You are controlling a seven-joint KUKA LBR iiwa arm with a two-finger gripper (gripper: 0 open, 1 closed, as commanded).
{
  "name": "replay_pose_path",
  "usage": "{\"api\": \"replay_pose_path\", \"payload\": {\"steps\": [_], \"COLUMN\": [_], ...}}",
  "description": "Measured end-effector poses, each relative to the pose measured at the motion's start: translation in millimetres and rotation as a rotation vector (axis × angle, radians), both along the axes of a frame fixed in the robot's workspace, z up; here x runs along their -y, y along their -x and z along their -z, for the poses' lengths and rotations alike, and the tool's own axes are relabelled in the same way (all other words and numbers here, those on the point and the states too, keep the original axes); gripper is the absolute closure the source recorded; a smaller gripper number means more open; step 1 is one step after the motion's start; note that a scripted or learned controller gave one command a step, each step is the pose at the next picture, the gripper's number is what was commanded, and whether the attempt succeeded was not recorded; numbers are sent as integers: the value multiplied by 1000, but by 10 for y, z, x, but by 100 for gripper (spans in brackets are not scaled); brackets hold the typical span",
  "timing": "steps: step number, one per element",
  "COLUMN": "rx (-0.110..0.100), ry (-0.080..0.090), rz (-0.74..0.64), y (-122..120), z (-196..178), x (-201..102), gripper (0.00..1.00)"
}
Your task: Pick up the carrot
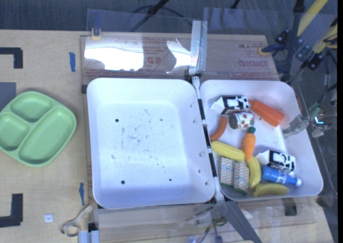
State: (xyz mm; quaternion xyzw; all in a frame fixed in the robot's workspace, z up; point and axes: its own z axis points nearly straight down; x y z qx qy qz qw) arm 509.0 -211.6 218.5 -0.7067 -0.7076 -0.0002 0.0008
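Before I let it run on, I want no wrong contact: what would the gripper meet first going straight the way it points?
Likely the orange block, up-left of the gripper at the right bin's rim; the carrot lies lower left. Depth is unclear.

The two bins, left (142,145) and right (305,156), look like smooth white plastic, the left one faintly scuffed and speckled. The desk (37,54) shows pale, matt wood grain. The green divided plate (35,127) has a soft plastic sheen. The carrot (249,145) looks like smooth, slightly glossy plastic, as does the banana (256,175). Clear glossy panels (134,49) stand behind the bins.
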Motion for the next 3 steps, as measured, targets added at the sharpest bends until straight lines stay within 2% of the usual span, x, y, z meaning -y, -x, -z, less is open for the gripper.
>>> {"api": "replay_pose_path", "payload": {"steps": [1,2,3], "rx": [0,7,1], "ry": [0,2,2], "rz": [76,-12,157], "y": [-64,-293,-108], "z": [818,1315,342], "x": [-502,-1165,-1278], "gripper": [0,0,0]}}
